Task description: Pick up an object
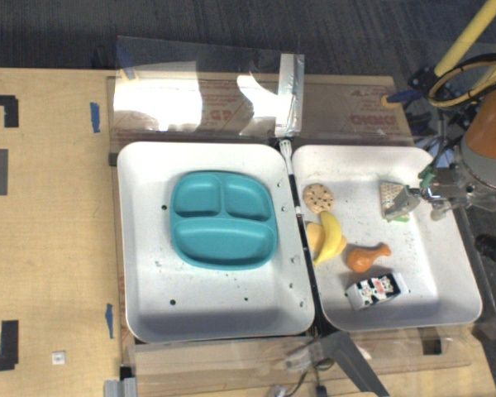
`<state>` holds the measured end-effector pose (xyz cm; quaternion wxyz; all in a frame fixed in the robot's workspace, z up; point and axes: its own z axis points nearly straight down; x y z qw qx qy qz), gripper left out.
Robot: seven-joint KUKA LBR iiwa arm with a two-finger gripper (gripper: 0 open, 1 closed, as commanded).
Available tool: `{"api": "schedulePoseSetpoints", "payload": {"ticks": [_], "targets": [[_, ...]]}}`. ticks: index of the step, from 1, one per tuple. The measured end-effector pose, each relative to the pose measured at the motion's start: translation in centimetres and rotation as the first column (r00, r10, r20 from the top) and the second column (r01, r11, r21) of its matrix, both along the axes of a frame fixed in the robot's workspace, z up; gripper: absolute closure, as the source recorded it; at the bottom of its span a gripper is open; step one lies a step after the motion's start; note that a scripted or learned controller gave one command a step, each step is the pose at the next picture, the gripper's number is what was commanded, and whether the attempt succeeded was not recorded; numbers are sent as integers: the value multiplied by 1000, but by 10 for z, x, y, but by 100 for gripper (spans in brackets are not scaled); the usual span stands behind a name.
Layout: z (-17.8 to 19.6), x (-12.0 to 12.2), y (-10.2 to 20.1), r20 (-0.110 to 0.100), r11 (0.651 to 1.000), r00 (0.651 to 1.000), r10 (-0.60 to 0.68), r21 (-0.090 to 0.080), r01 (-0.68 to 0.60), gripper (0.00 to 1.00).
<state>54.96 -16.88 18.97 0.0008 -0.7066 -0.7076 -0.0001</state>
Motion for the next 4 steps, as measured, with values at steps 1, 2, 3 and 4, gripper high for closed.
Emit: {"api": "schedulePoseSetpoints", "payload": {"ticks": [1, 2, 3, 4], "targets": [[-80, -43, 26, 23, 990, 990, 141, -9, -141, 0], [-102, -51, 69, 11, 972, 972, 236, -5, -236, 0], [-90, -49, 68, 18, 972, 972, 233, -9, -233, 100], [-80, -49, 69, 20, 972, 972, 234, -10, -234, 100]]}}
